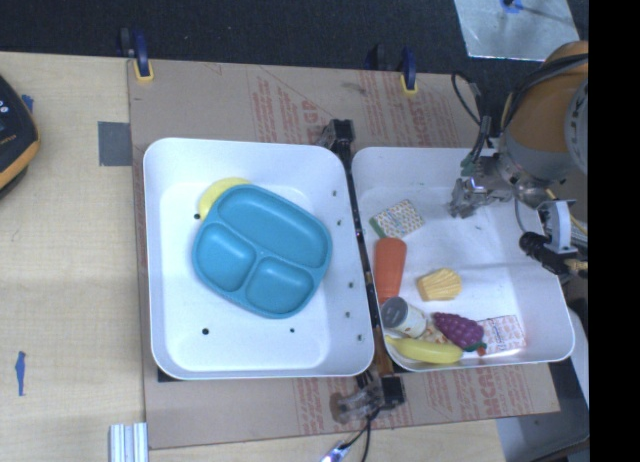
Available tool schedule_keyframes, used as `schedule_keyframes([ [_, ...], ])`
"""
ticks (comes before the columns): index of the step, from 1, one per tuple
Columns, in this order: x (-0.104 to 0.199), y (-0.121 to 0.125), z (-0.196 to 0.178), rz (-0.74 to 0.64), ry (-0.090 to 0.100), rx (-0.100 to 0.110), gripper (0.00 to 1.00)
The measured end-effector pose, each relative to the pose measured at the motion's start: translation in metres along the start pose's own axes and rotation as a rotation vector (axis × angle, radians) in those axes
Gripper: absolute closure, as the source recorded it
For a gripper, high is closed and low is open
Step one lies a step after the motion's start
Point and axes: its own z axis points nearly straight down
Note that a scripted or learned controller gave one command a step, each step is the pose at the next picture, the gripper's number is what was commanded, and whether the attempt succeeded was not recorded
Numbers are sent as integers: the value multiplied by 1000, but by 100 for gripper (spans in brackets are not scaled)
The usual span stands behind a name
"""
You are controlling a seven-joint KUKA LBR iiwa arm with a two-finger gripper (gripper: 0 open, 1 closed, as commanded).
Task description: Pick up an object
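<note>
Hovering over the upper part of the right bin, claw carrying nothing visible; whether spread or pressed together, impossible to tell at this slant. Lying just left of the claw and slightly below: small patterned packet. Further below-left, toy carrot, long axis running top to bottom. Below, apart: yellow corn-like piece, grapes, banana. Judging the packet nearest.
</note>
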Motion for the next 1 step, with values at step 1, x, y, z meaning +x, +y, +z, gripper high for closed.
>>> schedule_keyframes([
  [1, 55, -66, -47, 2, 1, -2, 100],
])
